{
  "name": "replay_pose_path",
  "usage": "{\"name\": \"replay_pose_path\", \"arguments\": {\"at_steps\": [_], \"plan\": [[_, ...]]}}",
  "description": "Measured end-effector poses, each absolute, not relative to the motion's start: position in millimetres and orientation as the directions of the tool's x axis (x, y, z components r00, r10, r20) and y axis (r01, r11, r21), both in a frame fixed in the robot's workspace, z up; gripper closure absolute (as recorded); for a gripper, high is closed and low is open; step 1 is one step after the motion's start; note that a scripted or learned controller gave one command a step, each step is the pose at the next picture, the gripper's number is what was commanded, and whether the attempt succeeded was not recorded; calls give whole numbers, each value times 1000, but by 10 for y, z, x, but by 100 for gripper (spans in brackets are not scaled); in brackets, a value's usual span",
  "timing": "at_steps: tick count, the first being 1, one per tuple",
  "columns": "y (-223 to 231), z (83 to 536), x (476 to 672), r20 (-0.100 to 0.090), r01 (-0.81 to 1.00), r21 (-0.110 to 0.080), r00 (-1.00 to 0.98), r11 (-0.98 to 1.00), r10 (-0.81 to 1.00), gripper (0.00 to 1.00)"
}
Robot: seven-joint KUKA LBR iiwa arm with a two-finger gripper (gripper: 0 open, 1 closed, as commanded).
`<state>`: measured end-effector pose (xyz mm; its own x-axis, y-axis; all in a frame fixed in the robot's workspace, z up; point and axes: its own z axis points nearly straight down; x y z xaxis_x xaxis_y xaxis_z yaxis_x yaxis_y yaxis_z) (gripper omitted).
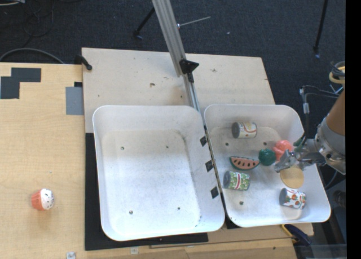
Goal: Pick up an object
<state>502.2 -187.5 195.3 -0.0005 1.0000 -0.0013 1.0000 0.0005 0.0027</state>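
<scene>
The right bin point(285, 111) holds several small objects: a can lying on its side point(245, 130), a watermelon slice point(244, 163), a green can point(236, 180), a dark green ball point(266, 156), a red-orange piece point(282, 147), a tan disc point(292, 179) and a white cup with red marks point(292, 198). My gripper point(289, 159) reaches in from the right edge and hovers low over the bin's right side, between the red-orange piece and the tan disc. Nothing shows between its fingers.
The left bin point(113, 118) stands beside the right one, with a row of black clips point(209, 166) along the shared wall. A slanted metal rail point(172, 32) rises behind the bins. A small red and white toy point(43, 200) lies on the wooden bench at far left.
</scene>
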Motion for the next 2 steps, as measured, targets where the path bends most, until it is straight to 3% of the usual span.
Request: {"name": "replay_pose_path", "arguments": {"at_steps": [1,2], "plan": [[-1912,2579,5005,-2,1000,4,-2,2,1000,100],[-1348,2589,5219,2,1000,-1,-5,5,1000,100]]}}
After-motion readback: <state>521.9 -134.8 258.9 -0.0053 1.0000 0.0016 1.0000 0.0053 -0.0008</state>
